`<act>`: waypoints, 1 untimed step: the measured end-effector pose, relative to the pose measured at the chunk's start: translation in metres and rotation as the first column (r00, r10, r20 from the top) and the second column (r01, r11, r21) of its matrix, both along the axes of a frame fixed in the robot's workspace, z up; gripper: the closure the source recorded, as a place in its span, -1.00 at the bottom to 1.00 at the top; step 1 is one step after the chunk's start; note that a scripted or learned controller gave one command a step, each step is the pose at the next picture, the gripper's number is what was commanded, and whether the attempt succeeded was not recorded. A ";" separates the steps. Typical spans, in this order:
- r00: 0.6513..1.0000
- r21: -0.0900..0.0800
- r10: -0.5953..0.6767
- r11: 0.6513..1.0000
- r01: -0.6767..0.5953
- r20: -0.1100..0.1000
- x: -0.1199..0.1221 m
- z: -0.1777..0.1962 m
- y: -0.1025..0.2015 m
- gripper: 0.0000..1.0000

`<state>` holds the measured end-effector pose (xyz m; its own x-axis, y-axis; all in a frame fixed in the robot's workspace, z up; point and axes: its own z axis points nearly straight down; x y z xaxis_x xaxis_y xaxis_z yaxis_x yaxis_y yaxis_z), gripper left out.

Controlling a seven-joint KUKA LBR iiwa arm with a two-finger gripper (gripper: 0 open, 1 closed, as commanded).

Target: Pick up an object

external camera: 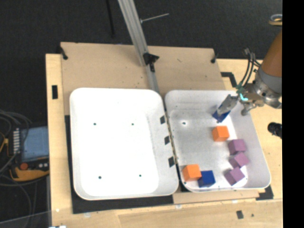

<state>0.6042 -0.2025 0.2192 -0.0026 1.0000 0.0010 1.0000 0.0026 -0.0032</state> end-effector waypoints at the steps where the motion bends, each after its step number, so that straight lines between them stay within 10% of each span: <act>1: 1.000 -0.003 0.002 1.000 -0.002 0.004 0.001 0.003 0.000 -1.00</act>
<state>0.6050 -0.2029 0.2219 -0.0046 1.0000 -0.0017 1.0000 0.0046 0.0007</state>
